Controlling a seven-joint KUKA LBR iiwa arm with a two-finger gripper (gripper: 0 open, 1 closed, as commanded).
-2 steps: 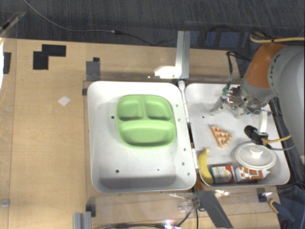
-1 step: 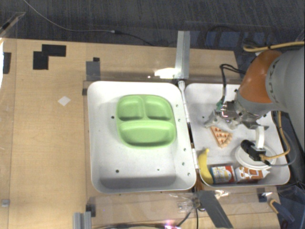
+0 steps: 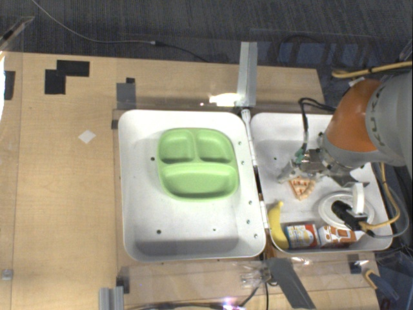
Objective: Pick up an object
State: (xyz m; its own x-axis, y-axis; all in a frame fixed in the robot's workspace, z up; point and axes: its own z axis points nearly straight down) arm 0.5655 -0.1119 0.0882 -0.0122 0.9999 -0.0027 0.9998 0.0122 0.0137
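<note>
The end effector (image 3: 308,165) hangs low in the right bin (image 3: 274,134), just above a pizza slice (image 3: 301,187); its grip cannot be told. A banana (image 3: 276,223), a can (image 3: 301,236) and a carton (image 3: 338,235) crowd the near wall. A green divided plate (image 3: 196,162) lies in the left bin (image 3: 139,192).

tray (image 3: 197,162) in left bin (image 3: 139,192); banana (image 3: 276,225), can (image 3: 301,236) in right bin (image 3: 274,134).

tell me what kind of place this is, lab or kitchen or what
Most likely a robotics lab bench, not a kitchen: a grey arm with an orange band reaches over two white bins, toy-like items such as a green divided plate and a banana lie in them, and cables run around the bench.
</note>
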